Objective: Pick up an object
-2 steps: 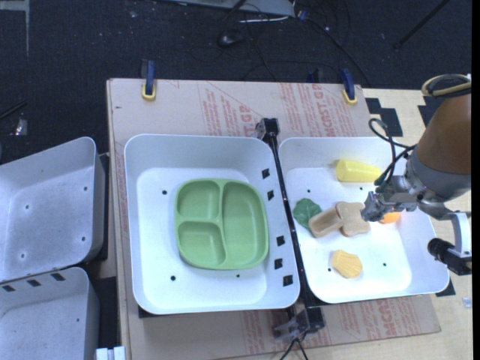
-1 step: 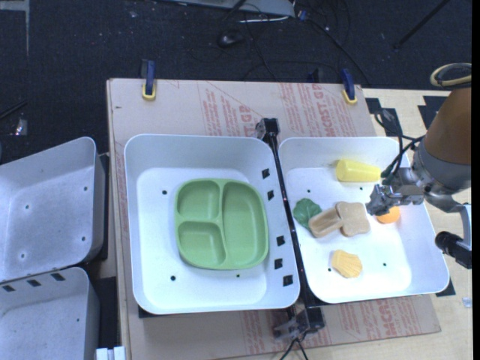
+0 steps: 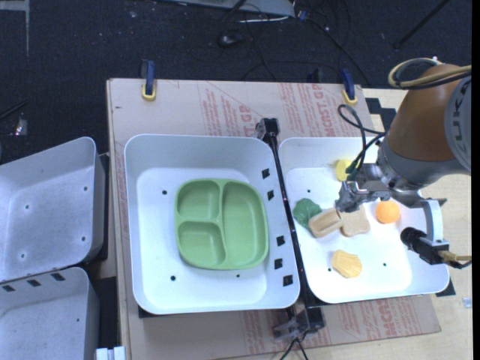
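My gripper [image 3: 349, 201] hangs low in the right bin [image 3: 390, 280], just above two tan pieces. One is a tan block [image 3: 324, 223], the other a toast-shaped slab [image 3: 356, 224] beside it. A green lump [image 3: 305, 210] lies to their left, close to the bin's left wall. To the right of the gripper sits an orange ball [image 3: 387, 212]. Nearer the front rests a yellow ridged piece [image 3: 346, 263]. A small yellow thing [image 3: 343, 169] shows behind the gripper, partly hidden by the wrist.
The left bin [image 3: 142, 276] holds a green divided plate [image 3: 222, 224] in its middle. A dark divider with clips [image 3: 283, 223] runs between the two bins. The arm's grey and orange body [image 3: 427, 137] covers the right bin's back right corner.
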Robot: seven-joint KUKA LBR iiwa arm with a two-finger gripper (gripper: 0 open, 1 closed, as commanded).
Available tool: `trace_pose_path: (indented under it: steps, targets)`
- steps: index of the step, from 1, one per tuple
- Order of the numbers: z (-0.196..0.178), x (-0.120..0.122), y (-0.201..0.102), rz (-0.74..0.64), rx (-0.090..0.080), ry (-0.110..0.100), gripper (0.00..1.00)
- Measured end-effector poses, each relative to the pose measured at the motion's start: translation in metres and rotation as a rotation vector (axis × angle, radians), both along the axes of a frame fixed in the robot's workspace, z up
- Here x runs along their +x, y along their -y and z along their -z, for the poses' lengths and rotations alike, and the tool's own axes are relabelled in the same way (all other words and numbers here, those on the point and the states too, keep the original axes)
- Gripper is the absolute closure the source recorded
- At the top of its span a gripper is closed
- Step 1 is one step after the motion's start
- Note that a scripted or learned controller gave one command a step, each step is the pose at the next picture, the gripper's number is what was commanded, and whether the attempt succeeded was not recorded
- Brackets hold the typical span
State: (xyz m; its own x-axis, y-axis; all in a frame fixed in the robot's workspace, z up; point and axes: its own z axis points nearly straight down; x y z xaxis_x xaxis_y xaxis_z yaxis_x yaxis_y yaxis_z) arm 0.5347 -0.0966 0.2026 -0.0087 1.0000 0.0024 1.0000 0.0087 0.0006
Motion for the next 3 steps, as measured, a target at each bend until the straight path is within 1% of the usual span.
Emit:
trace_pose_path:
  steps: [1, 2, 3]
  targets:
    - [0.006, 0.011, -0.052, 0.001, -0.001, 0.0, 1.0]
    - [-0.01, 0.025, -0.108, 0.001, -0.001, 0.002, 1.0]
    - [-0.019, 0.049, -0.161, 0.001, -0.001, 0.002, 1.0]
